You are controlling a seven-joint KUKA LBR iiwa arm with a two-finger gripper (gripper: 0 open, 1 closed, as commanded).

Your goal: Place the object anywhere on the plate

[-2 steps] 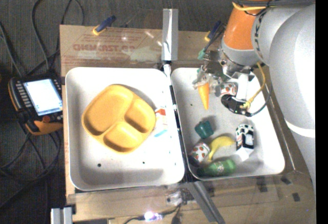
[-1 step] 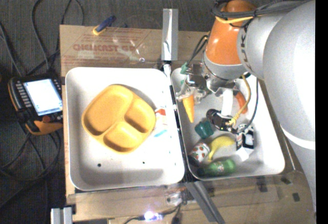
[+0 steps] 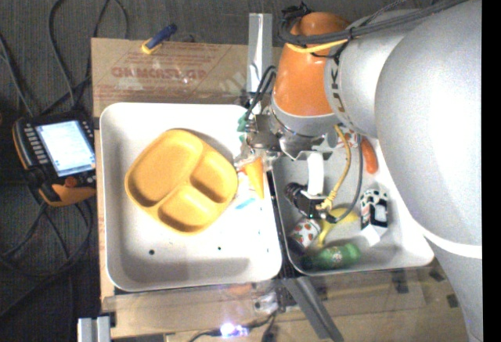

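Note:
A yellow-orange divided plate (image 3: 182, 178) lies in the left white bin (image 3: 117, 254), towards its upper middle. My gripper (image 3: 252, 153) hangs under the orange wrist band, over the wall between the two bins and just off the plate's right rim. It is shut on a small orange object (image 3: 255, 171), which sticks out below the fingers beside the plate's edge. The arm's body hides the upper part of the gripper.
A small light-blue piece (image 3: 242, 204) lies on the left bin's floor by the plate. The right bin (image 3: 407, 254) holds a green item (image 3: 333, 256), a red-and-white ball (image 3: 305, 235), a black-and-white toy (image 3: 376, 208) and an orange piece (image 3: 368, 155). A handheld screen (image 3: 59, 146) sits at the left.

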